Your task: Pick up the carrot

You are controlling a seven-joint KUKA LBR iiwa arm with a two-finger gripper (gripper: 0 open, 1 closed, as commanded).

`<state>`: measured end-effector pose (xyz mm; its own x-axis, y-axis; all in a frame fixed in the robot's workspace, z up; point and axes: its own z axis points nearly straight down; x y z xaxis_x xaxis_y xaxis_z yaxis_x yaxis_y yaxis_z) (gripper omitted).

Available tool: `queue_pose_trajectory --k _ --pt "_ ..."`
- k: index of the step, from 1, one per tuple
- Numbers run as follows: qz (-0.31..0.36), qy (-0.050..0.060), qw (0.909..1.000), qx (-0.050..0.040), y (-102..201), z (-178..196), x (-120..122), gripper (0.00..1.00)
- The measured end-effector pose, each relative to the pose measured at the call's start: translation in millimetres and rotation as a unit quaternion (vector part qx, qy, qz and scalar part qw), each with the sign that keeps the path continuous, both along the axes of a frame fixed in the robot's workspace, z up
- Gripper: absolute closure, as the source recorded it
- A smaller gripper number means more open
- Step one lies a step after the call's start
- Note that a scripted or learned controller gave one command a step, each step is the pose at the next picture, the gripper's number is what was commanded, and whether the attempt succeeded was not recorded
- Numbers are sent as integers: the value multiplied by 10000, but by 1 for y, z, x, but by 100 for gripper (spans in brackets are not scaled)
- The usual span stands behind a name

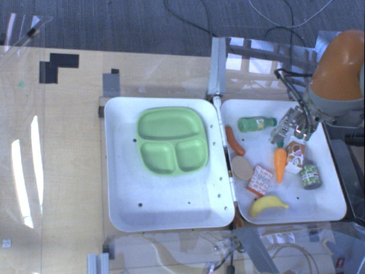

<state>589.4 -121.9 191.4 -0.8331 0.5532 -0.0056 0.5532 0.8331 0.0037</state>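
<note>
An orange carrot [280, 164] lies upright in the picture in the right bin [336, 207], its green top end toward the far side. My gripper [283, 131] hangs just above that top end, over the bin's far right part, with the grey and orange arm behind it. Nothing shows between the gripper's tips, and the carrot rests on the bin floor.
Around the carrot lie a green bottle [256, 123], a red sausage [234, 141], a tan round disc [242, 167], a red snack packet [260, 180], a banana [268, 205], a small carton [295, 155] and a green can [310, 176]. A green divided plate [171, 138] sits in the left bin [122, 207].
</note>
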Motion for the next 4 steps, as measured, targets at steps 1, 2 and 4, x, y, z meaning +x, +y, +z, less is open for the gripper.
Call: queue_pose_trajectory --k 1,2,4 --pt "-226 17 9997 5 2 -11 -20 100" --pt "-226 16 9997 4 2 -11 -20 0" --pt "-1027 -80 9947 32 -58 -94 -22 0"
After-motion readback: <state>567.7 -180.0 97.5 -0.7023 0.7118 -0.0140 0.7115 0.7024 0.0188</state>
